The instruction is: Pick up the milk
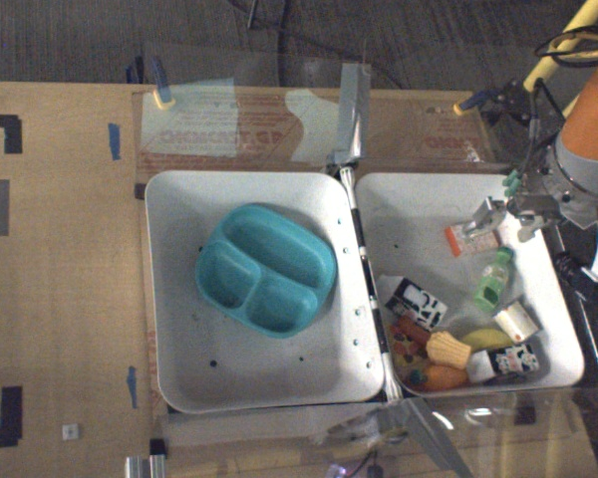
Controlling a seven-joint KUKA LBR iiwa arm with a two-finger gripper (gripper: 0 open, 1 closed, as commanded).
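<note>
Legible text: none confirmed. The clear sheet taped to the worktop behind the left bin carries one line of faint, mirrored lettering; it cannot be read. Markings on the small cartons are too small to read.

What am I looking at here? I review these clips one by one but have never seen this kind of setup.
This is one camera fixed above a bench, looking down at a slant. Two shallow white bins sit side by side. The left bin holds a teal divided plate. The right bin holds small toy groceries: a black-and-white milk carton, a green bottle, a banana and others bunched at the near edge. The grey and orange machine at the right is a robot arm; its gripper hovers over the right bin by a small orange-and-white packet. I cannot tell whether it grips anything.
</note>
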